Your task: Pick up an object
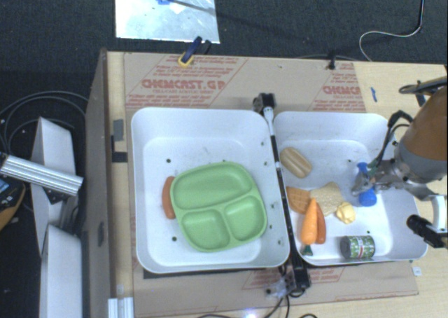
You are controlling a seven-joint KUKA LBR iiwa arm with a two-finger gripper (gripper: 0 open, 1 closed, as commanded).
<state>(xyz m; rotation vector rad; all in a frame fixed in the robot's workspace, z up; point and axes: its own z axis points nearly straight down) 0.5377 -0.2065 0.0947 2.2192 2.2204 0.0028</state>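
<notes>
The grey arm's gripper sits low in the right white bin over a small blue object; whether the jaws grip it I cannot tell, so nothing looks lifted yet.

A foil sheet lies beyond the cardboard-covered bench, cables at left.

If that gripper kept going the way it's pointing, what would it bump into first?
Probably the small blue object right at the gripper, low in the right bin; depth is hard to judge from above.
</notes>
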